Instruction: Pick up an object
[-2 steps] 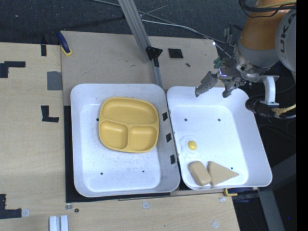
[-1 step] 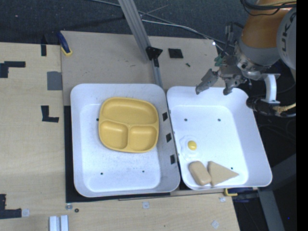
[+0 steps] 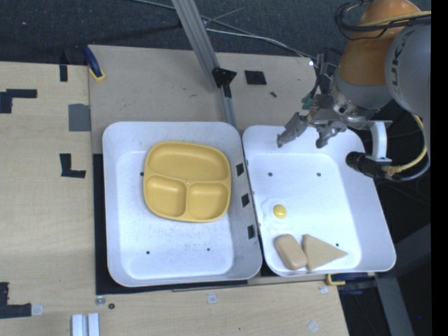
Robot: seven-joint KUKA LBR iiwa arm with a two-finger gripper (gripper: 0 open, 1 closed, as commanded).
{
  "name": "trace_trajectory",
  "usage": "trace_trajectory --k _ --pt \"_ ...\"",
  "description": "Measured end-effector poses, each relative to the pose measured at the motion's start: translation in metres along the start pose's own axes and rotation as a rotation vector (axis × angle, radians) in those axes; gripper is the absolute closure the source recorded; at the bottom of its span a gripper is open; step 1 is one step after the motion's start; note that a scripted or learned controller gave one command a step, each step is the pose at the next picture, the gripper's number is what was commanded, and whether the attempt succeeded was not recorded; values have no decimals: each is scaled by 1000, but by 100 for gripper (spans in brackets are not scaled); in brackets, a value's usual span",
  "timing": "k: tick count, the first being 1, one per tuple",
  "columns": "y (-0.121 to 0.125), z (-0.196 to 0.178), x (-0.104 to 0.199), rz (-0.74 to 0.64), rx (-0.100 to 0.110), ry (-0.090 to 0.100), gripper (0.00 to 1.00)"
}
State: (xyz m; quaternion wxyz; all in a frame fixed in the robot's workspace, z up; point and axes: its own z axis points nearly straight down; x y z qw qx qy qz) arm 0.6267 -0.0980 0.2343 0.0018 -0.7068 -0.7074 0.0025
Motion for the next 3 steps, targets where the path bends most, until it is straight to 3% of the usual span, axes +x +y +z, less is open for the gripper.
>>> trace_trajectory --k 2,3 --pt "-4 109 -11 0 0 0 0" --pt "-3 96 -10 -1 -3 0 100"
